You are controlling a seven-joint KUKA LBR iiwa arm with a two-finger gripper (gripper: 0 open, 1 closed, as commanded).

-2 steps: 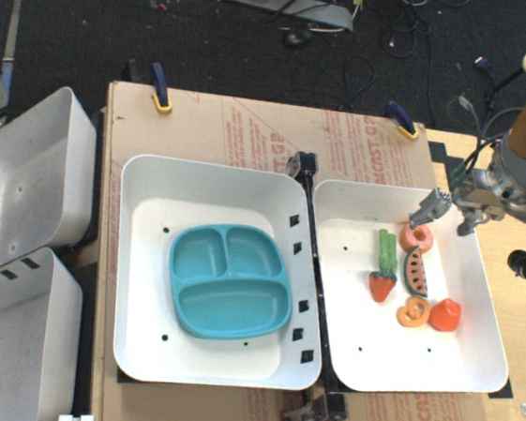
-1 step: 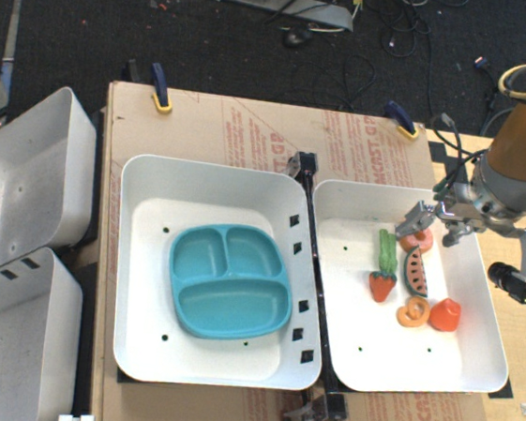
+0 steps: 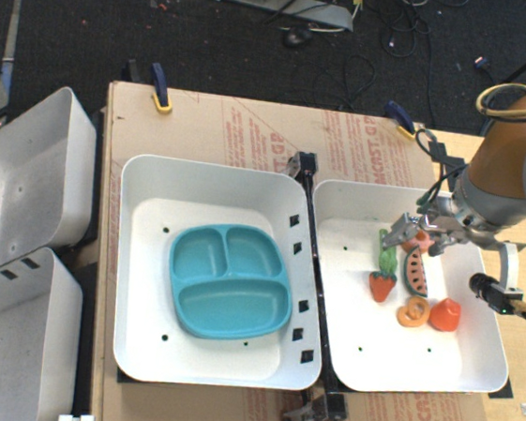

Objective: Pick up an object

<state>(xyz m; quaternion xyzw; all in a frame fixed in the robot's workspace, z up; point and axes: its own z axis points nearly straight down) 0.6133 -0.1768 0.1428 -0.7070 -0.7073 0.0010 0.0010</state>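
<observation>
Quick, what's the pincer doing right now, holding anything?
Pincer: over the right bin's toy food; grip state cannot be told.

Glossy teal plastic tray (image 3: 230,283), smooth white plastic bins (image 3: 134,351), matt cardboard (image 3: 226,120).

Two white bins (image 3: 139,266) sit on the bench. One blue divided plate (image 3: 230,281) lies in the left bin; five toy foods (image 3: 415,281) lie in the right.
</observation>
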